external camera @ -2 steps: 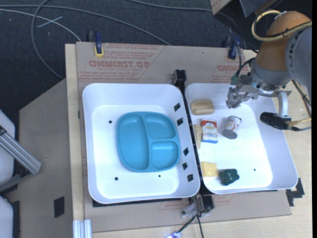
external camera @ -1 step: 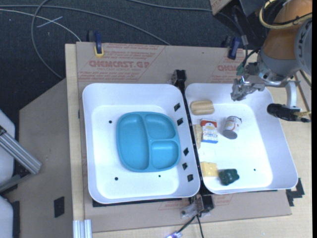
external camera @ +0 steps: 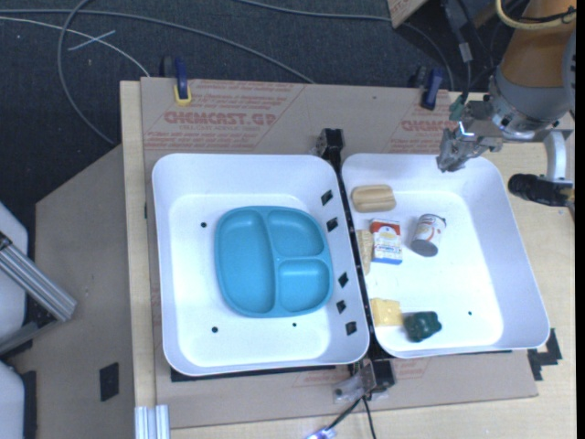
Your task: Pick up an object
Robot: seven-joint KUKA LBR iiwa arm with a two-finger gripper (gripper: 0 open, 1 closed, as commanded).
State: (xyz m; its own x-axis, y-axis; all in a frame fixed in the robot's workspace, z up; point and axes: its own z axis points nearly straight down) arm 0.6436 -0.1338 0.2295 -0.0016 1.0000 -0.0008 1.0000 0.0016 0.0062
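Observation:
The right bin (external camera: 494, 273) holds a tan bread-shaped piece (external camera: 373, 198), a small red, white and blue carton (external camera: 387, 242), a tipped grey can (external camera: 426, 234), a yellow block (external camera: 385, 312) and a dark green lump (external camera: 421, 326). My gripper (external camera: 452, 158) hangs over the bin's far rim, up and to the right of the tan piece, with nothing visible between its fingers. The grey arm with its orange band (external camera: 539, 35) comes in from the upper right.
The left bin (external camera: 183, 245) carries a blue three-section plate (external camera: 273, 261). A black divider with clips (external camera: 343, 236) runs between the bins. Clamps (external camera: 182, 79) hold the board at the back. Cables trail over the dark floor behind.

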